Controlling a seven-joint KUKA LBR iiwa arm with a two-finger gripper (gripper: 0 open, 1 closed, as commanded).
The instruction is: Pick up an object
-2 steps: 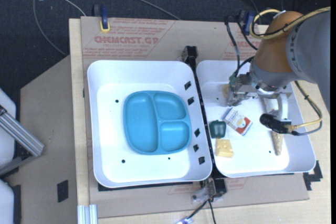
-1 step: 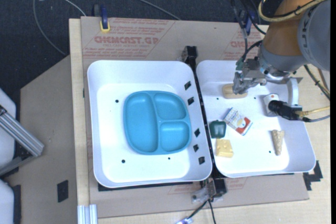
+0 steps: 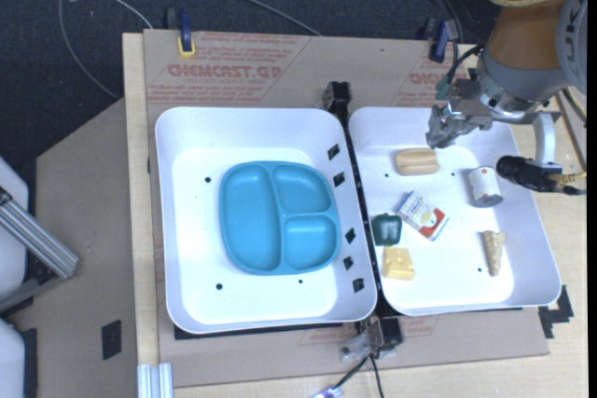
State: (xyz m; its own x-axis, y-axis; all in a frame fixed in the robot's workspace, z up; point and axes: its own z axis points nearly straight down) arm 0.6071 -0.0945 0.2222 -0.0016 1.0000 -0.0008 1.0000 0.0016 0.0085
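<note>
A grey robot arm with an orange band reaches in from the right, and its end effector (image 3: 446,131) hangs over the upper part of the right-hand bin (image 3: 532,294), one of two shallow white bins standing side by side on the counter (image 3: 242,61). Whether the end effector is released or clenched cannot be told from this slanted overhead view, and nothing can be seen lifted in it, so the pick appears not yet done: by this judgement the arm is at the approach stage, with the descent, the grasp and the lift all left to do. The likeliest thing to be picked is one tan bread-roll-shaped object (image 3: 416,162), which lies on the bin floor just below and slightly left of the end effector, close to it but seemingly not touching. Counting the rest of the right bin: one small white cylinder (image 3: 484,185) lies below and to the right of the end effector; one flat red and white packet (image 3: 422,216) lies further below it; one dark green block (image 3: 386,228) and one pale yellow wedge (image 3: 399,263) lie below and to its left, near the wall between the bins; one tan cone-shaped piece (image 3: 492,252) lies well below and to its right. That makes six loose objects. The left-hand bin (image 3: 177,200), well to the left of the end effector, holds one blue divided plate (image 3: 280,217) with three compartments.
</note>
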